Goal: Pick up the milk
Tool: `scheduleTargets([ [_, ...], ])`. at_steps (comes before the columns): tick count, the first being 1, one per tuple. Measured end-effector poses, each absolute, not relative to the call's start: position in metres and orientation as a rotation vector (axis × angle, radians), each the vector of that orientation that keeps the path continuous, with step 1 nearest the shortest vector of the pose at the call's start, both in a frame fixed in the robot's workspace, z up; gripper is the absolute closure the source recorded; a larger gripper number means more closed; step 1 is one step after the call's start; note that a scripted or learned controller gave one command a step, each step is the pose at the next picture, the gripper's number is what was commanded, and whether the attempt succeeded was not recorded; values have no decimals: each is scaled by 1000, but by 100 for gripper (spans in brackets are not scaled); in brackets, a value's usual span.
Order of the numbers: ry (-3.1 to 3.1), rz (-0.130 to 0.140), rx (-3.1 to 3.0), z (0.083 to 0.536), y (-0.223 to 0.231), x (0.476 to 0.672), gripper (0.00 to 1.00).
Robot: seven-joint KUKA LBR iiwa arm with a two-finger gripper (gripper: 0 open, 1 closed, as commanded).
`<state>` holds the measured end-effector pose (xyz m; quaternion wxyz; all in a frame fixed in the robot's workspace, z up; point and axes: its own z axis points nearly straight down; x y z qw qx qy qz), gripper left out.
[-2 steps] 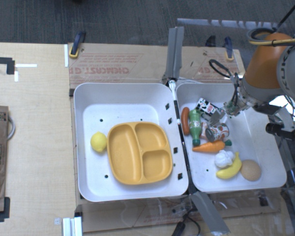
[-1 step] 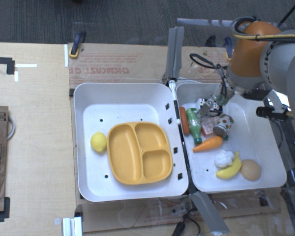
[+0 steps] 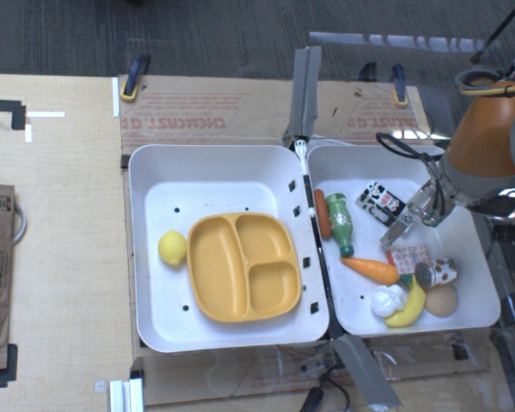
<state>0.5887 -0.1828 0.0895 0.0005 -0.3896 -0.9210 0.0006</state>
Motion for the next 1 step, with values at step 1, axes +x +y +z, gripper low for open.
scheduleTargets([
  [1, -2918, 0, -1172, 91, -130, 635, 0],
])
